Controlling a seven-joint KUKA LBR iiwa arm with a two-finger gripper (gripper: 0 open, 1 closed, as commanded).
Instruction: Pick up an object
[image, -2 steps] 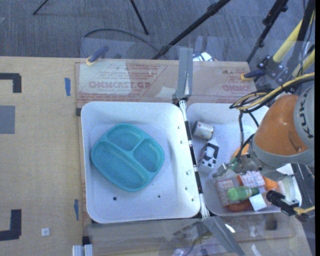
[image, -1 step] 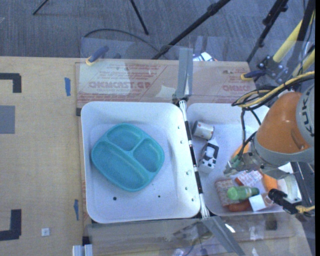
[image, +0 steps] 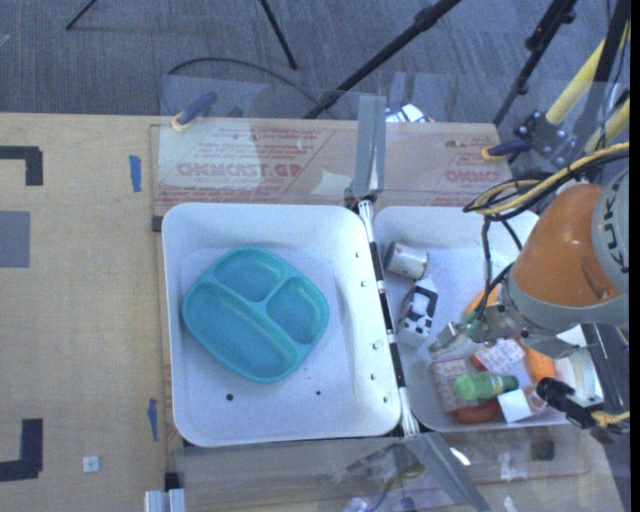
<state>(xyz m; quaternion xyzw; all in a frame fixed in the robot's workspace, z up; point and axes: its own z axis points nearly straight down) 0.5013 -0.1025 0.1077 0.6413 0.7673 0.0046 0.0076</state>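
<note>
A green bottle (image: 487, 385) lies in the right bin (image: 455, 250), just below the claw (image: 470, 328); nothing visibly lifted. A metal can (image: 407, 260) sits up-left of the claw. Its opening: cannot tell. The pick seems not yet done.

Red lettering runs across the clear sheet (image: 245, 165) lying along the far edge of the surface, behind the left bin (image: 200, 235); it appears to read "CHEMCAST GP", seen reversed. A second clear sheet (image: 455, 160) behind the right bin (image: 455, 225) carries red print too faint to read. On the arm's grey housing (image: 612, 215) at the right edge, the letters "KU" show in black.
</note>
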